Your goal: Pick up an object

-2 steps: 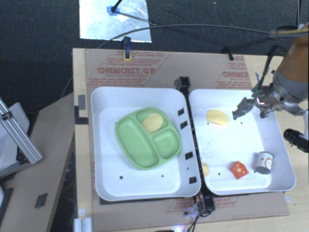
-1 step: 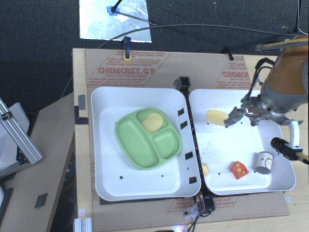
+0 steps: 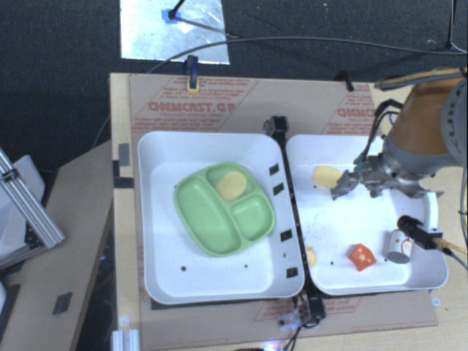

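Arm [image 3: 431, 123] low, perhaps touching right bin [image 3: 344, 269]

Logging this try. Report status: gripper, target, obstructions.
Gripper low in right bin, beside yellow object; grasp not confirmed. Red block and small can sit apart, nearer front. Nothing blocking.

Brown printed bench top [image 3: 219, 101] bearing two shallow white bins, left [image 3: 157, 196] and right [image 3: 380, 218], side by side.

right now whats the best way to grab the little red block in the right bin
Take the red block across its flat opposite sides, coming straight down. It lies alone on the right bin floor, apart from the silver can, so there is room on both sides.
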You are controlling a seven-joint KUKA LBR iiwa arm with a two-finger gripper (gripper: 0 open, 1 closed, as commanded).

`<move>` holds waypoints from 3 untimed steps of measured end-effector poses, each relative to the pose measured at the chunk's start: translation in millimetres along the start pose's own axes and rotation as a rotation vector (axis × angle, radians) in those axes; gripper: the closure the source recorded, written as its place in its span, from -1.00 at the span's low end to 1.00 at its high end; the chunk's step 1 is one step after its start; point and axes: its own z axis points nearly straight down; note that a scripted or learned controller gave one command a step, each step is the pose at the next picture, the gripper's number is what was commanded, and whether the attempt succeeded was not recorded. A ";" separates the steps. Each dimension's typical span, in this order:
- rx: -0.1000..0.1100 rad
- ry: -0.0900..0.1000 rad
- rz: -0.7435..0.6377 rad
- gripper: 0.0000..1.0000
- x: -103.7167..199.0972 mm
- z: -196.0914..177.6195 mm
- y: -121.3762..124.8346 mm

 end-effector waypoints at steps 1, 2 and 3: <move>0.001 0.001 0.000 -1.00 6.2 61.1 1.1; -0.004 -0.001 0.001 1.00 5.3 46.9 2.6; -0.009 -0.001 -0.004 1.00 9.6 -15.9 8.9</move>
